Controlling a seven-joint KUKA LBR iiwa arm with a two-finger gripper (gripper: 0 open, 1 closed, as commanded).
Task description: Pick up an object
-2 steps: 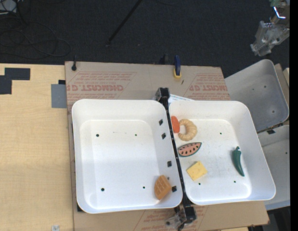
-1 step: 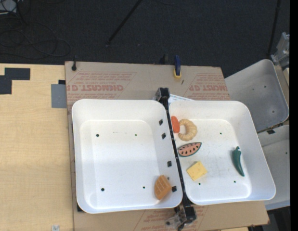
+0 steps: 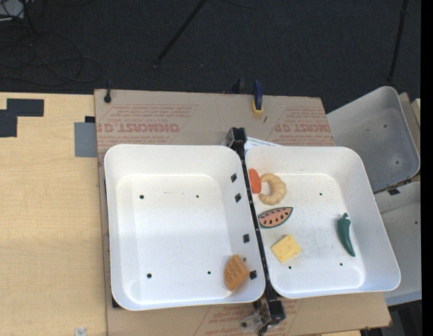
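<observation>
Five toys in bins: waffle [image 3: 236,272] left, four right, one perhaps doughnut [image 3: 273,187].

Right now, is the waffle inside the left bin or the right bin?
Inside the left bin. The waffle lies at its near right corner, beside the divider.
</observation>
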